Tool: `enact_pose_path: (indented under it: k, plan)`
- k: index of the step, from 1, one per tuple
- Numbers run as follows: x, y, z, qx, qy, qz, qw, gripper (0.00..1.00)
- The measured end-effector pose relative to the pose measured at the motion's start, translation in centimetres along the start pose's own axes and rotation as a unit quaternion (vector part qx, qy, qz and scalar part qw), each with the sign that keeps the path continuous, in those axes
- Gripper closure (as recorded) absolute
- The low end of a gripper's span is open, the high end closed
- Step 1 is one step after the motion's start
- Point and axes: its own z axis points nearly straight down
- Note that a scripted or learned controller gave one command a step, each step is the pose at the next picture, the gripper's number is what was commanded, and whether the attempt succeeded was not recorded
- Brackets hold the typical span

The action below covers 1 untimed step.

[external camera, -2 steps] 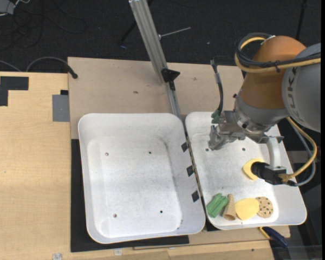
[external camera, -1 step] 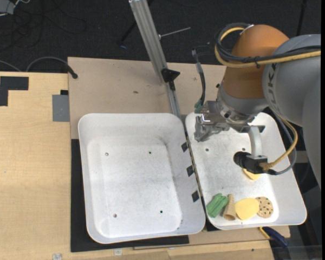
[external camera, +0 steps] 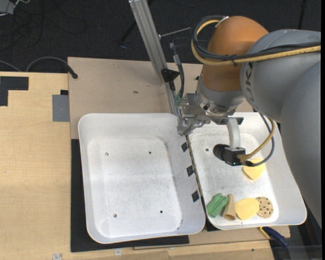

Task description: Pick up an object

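My gripper [external camera: 185, 124] hangs low over the far left corner of the right bin [external camera: 292, 199], close to the ridge where the two bins meet. I see nothing held under it. Small things lie toward the near end of that bin: a green piece [external camera: 217, 204], a tan cone [external camera: 229, 207], a yellow piece [external camera: 247, 209] and a round cookie [external camera: 265, 206]. Another yellow piece [external camera: 253, 172] lies farther back, by the right side of the wrist. All of them are well apart from the gripper.
The left bin [external camera: 97, 129] sits beside the right one, the two rims touching. A slanted aluminium bar [external camera: 151, 42] rises behind the gripper. The big grey arm [external camera: 287, 75] overhangs the right bin's far right part.
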Motion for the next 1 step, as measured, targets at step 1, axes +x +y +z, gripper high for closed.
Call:
enact_pose_path:
  k: [1]
  plan:
    - [4.03, 3.35, -0.16, -0.001, 0.000, 0.000, 1.0000, 1.00]
